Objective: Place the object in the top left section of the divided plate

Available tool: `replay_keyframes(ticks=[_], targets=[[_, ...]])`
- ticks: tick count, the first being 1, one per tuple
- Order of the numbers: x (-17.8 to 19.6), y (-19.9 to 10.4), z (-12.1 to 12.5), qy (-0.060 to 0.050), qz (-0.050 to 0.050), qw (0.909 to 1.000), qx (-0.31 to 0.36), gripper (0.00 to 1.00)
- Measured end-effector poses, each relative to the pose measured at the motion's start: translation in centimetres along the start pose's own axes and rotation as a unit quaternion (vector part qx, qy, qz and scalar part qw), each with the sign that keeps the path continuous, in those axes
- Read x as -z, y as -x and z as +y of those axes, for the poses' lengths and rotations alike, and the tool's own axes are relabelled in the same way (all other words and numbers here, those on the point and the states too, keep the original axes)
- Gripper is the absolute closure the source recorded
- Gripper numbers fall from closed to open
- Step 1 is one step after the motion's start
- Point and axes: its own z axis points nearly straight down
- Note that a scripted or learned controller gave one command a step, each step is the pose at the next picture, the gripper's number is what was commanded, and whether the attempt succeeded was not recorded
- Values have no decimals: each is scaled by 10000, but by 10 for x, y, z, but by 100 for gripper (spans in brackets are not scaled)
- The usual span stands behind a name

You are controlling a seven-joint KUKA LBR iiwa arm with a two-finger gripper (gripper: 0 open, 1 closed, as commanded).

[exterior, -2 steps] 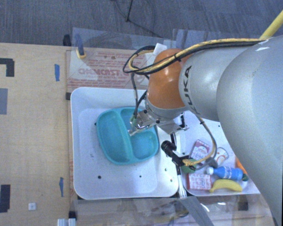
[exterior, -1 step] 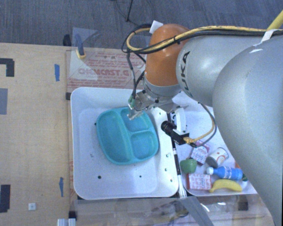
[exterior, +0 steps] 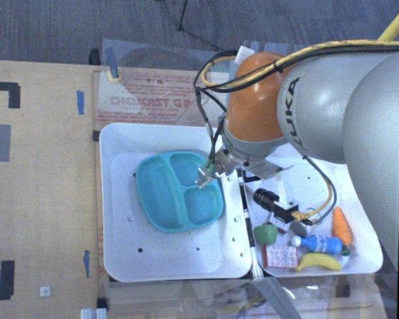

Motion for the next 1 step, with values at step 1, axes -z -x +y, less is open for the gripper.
replay_keyframes(ticks=[1], targets=[[0,0,0,0,-1,10000,-2,0]])
